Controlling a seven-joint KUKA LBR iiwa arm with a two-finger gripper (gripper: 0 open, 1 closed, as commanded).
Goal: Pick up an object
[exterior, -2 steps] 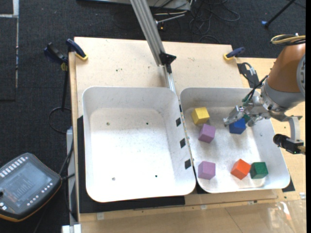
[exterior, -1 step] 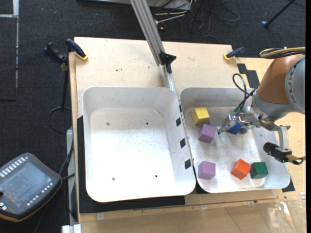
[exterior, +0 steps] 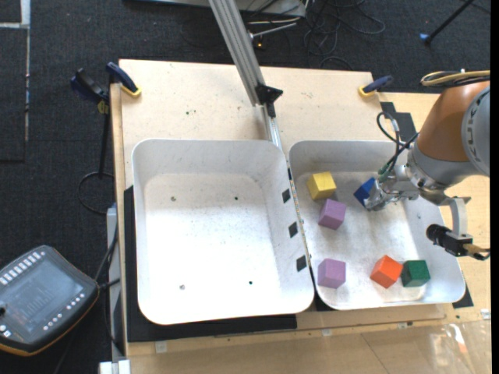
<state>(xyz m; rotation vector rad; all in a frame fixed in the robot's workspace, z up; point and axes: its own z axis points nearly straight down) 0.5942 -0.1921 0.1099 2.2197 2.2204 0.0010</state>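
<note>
1. Nearest the lower edge, a grey handheld pendant [exterior: 39, 302] lies on the dark floor at lower left; the picture border cuts off part of it
2. The table [exterior: 195, 92] carries two white bins side by side: the left bin [exterior: 207, 224] and the right bin [exterior: 437, 287]
3. Near wall of the right bin: one purple cube [exterior: 331, 273], one orange cube [exterior: 386, 271] and one green cube [exterior: 415, 272]. Orange and green sit just beside each other; whether they touch is unclear
4. Mid-bin: a second purple cube [exterior: 332, 213], with one yellow cube [exterior: 320, 185] just beyond it
5. Count: two purple, one yellow, one orange, one green, one blue; six cubes in total
6. The blue cube [exterior: 364, 191] lies toward the far side of the right bin, directly against the claw [exterior: 377, 199]. The claw hides part of it
7. Claw state: cannot be determined; the tips are small and blurred against the blue cube
8. The arm [exterior: 452, 142] enters from the right and is cut off by the picture border
9. Far side: a slanted metal strut [exterior: 234, 37] rises from between the bins; two clamps, [exterior: 123, 80] and [exterior: 376, 86], sit at the far table corners
</note>
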